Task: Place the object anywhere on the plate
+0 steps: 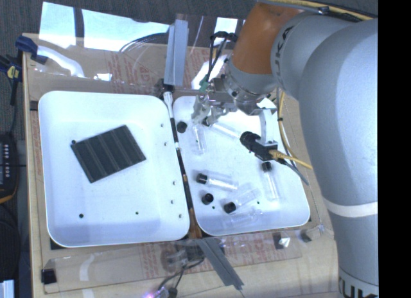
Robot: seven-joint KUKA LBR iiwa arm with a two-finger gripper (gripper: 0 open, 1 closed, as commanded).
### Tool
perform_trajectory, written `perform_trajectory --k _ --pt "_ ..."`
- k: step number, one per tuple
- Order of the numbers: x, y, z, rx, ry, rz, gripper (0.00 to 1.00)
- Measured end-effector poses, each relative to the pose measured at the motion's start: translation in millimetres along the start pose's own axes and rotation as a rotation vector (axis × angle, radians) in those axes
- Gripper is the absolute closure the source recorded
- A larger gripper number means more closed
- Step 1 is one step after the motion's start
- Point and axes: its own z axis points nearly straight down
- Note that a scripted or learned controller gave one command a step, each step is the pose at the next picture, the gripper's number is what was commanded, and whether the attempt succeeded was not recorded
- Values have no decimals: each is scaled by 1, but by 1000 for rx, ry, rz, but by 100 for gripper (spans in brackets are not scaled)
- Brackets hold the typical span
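Several clear vials with black caps point(217, 178) lie scattered in the near part of the right bin point(302, 216). The dark ribbed plate point(108, 153) rests tilted in the left bin point(58, 226). Farther back, the gripper point(204, 112) hangs over the right bin's far-left corner, a vial point(198, 139) just beneath; its grasp cannot be told.

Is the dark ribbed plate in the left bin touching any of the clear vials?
Apart. The camera view shows the dark ribbed plate alone in the left bin, while the clear vials lie in the right bin.
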Motion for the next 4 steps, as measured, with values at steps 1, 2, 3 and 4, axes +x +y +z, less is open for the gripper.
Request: perform_trajectory --k 1,2,3,4 --pt "45 -64 16 3 -1 32 100" --pt "108 -91 16 3 0 -247 100" --pt "163 -147 11 4 -1 -97 100" --pt "215 -154 110 6 -3 182 100"
